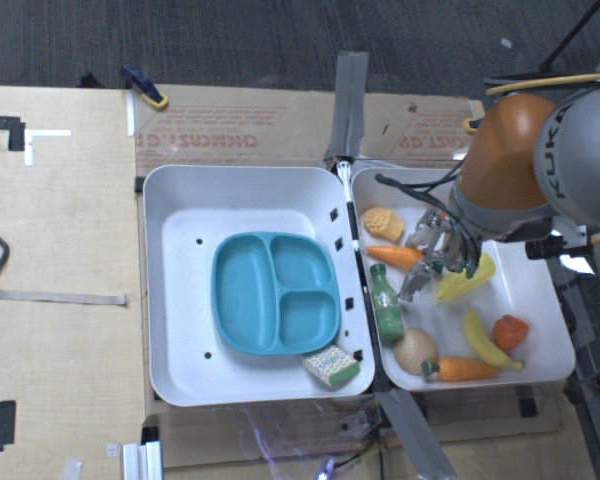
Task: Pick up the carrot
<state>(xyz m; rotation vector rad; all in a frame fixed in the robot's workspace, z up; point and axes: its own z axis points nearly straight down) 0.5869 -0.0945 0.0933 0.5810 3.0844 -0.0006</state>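
Note:
Two carrots lie in the right bin (540,298). One orange carrot (393,256) rests near the bin's left wall, pointing left, just below a yellow waffle-like piece (383,224). The other carrot (462,370), with a green stub, lies at the bin's front edge. My gripper (423,258) hangs low over the first carrot's right end. Its metal fingers (416,281) stand apart, one above and one below that end. The gripper is open, and the carrot still lies on the bin floor.
The right bin also holds a green bottle (385,305), a beige round item (415,350), a banana (486,338), a red vegetable (510,331) and a yellow piece (468,279) beside the gripper. In the left bin sit a teal divided plate (277,293) and a sponge (331,366).

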